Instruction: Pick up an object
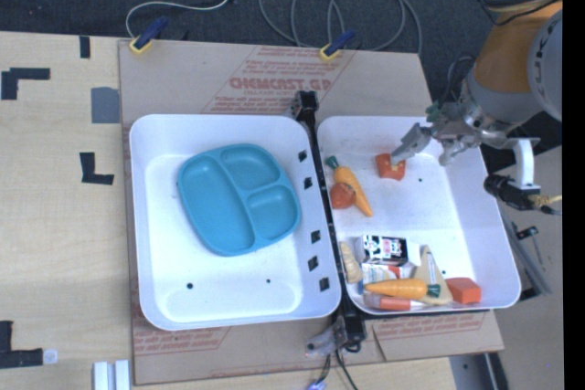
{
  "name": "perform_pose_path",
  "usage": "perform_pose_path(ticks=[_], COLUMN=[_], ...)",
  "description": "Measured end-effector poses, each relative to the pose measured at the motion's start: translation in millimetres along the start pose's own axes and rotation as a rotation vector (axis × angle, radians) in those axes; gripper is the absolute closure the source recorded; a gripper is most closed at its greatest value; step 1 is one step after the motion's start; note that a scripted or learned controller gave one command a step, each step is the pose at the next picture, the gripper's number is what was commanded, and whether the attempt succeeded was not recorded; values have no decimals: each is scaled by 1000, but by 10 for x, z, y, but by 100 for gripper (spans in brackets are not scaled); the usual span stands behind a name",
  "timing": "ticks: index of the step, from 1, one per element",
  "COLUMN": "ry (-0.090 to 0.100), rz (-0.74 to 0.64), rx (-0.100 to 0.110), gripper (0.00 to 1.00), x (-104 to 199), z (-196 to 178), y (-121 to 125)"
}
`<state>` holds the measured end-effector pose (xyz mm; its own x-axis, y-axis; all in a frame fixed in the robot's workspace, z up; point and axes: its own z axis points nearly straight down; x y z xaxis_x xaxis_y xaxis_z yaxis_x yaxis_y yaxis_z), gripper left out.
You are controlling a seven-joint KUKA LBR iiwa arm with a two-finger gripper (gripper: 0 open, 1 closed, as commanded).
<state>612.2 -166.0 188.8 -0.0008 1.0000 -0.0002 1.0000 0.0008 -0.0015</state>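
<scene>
Under the gripper (426, 152) lies a big flat sheet of brown cardboard (265, 82), and two shallow white plastic bins sit on it side by side. The right white bin (475, 215) is the one the gripper hangs over, near its far edge. The left white bin (146, 196) is well away from the gripper, on the other side of the black strip in the middle.

The grey arm with the orange band (521, 50) comes in from behind the gripper, at the right of the picture. The gripper's two fingers are spread apart and nothing is between them.

A big blue plastic plate with three parts (239, 196) lies in the left bin, far from the gripper.

An orange toy carrot (354, 192) lies to the left of the gripper and a bit nearer the front, with a small round red toy (341, 195) touching it. Another orange toy carrot (400, 289) lies well in front of the gripper, at the front of the right bin. A little black and white box (385, 247) lies just behind that carrot. An orange block (464, 290) sits in the front corner.

The small red block (390, 166) sits on the floor of the right bin, just beside the tip of the gripper's left-hand finger, outside the gap.
</scene>
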Motion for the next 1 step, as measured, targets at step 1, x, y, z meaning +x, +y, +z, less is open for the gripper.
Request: perform_pose_path(ticks=[1], ry=[-2], rz=[-1], rx=[-6], gripper=[0], x=[131], z=[1018], y=[407])
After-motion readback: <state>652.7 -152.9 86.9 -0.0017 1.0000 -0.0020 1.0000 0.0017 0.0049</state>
